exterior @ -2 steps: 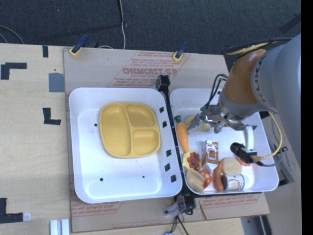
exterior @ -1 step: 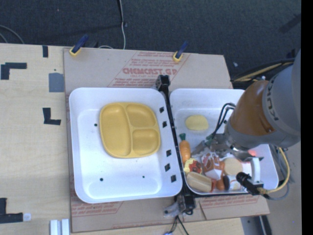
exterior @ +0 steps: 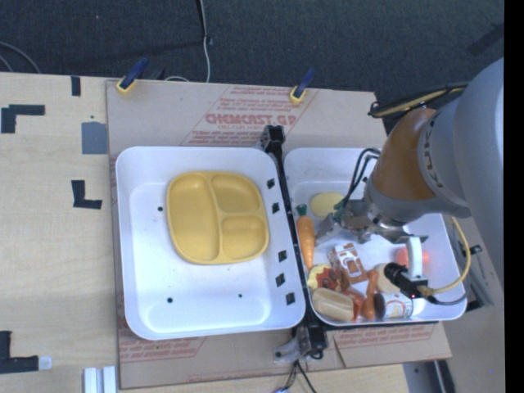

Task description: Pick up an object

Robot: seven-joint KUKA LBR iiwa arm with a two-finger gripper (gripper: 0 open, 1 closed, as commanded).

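White bins: two shallow white plastic bins are set side by side on a brown cardboard sheet [exterior: 237,121] printed with red lettering; the left bin [exterior: 139,301] fills the centre of the frame, the right bin [exterior: 315,164] sits at centre right.
Left bin contents: a yellow plastic plate with three compartments [exterior: 217,217] is laid flat in the upper half of this bin.
Arm: the grey arm with the orange band [exterior: 409,166] is reached in from the right edge of the frame and is bent down over the right bin.
Gripper: the gripper [exterior: 350,218] is lowered into the middle of the right bin, just right of the carrot and below the pale yellow piece; whether it is spread or pressed together cannot be told, and nothing is seen to be held.
Objects to pick: all are gathered in the right bin. An orange toy carrot [exterior: 305,240] is laid along the bin's left wall. A pale yellow rounded piece [exterior: 325,202] is found above it. A red and white packet [exterior: 348,262] is placed near the bin's centre. A tan hot dog bun [exterior: 332,304] is rested at the lower edge.
Clamps: two blue and yellow clamps [exterior: 131,79] are fixed to the sheet's upper edge.
Surroundings: a light wooden bench top [exterior: 49,244] is seen at left, dark carpet [exterior: 327,23] across the top.
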